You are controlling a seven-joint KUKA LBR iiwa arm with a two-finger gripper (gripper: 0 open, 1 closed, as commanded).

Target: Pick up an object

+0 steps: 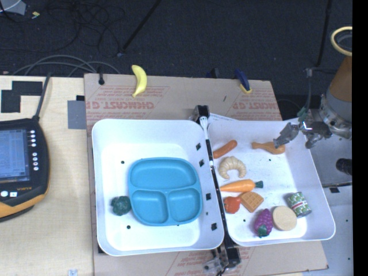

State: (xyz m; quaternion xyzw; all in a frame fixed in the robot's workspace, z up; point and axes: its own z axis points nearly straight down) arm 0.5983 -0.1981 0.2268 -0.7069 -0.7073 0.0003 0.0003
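The right bin (322, 211) holds several toy foods: a tan spoon-shaped piece (269, 147), an orange sausage (224, 149), a croissant (232, 167), a carrot (238, 185), a red piece (232, 204), a waffle square (251, 200), purple grapes (263, 222), a round biscuit (283, 218) and a green can (299, 204). My gripper (298, 137) hangs over the bin's far right corner, open, with nothing between its fingers. Its left fingertip is just right of the tan piece.
The left bin (109, 148) holds a blue divided plate (165, 190) and a green broccoli (121, 206). A yellow banana (139, 79) lies on the cardboard behind the bins. A control pendant (17, 165) sits at the far left.
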